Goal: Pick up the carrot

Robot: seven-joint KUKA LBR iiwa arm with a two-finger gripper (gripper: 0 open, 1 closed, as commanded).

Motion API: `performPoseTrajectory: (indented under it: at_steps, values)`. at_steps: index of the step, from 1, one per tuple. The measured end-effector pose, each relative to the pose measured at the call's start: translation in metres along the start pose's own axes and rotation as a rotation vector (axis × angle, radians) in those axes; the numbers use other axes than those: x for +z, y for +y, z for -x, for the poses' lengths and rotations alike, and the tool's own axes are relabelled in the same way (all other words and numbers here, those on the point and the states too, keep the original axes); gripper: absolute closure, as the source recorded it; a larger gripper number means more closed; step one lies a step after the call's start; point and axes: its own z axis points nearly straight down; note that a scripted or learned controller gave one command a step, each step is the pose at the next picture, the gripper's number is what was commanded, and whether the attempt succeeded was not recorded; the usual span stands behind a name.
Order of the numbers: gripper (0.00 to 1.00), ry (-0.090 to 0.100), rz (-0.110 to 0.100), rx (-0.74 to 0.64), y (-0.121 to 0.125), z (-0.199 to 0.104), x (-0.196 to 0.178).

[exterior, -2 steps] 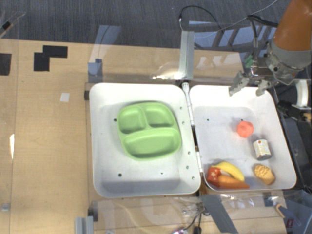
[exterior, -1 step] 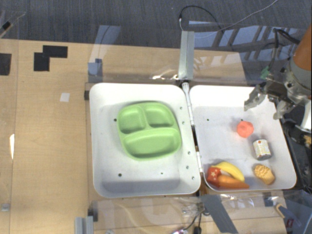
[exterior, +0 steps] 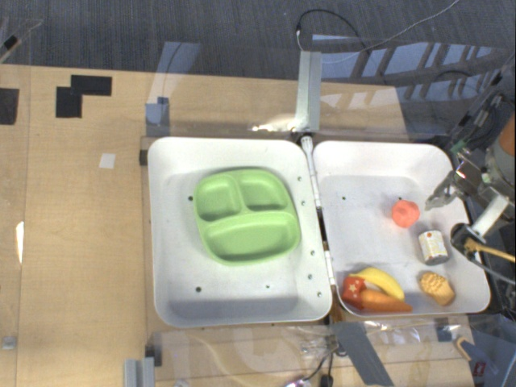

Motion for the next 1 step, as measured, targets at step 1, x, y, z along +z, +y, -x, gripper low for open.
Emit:
performPoseTrajectory:
  at_steps: [1]
  values:
    - [0.0, 0.001, 0.003, 0.299, 0.0076, 0.0376, -0.0347]
